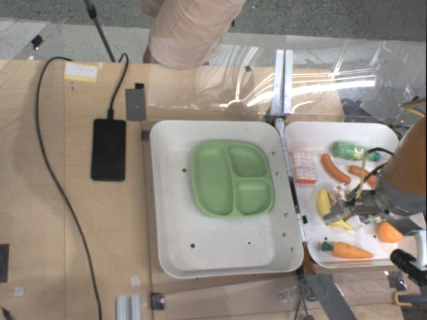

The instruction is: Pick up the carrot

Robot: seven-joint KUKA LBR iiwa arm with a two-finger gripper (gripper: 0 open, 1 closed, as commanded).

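Carrot [351, 250] lies near right bin's front wall, below gripper [340, 213]; jaw state can't be told. Descent should be centred across its width.

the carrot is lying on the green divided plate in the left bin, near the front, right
Not quite. The camera view shows the carrot lying on the floor of the right bin, near its front edge, not on the green divided plate. That plate is in the left bin, as you said.
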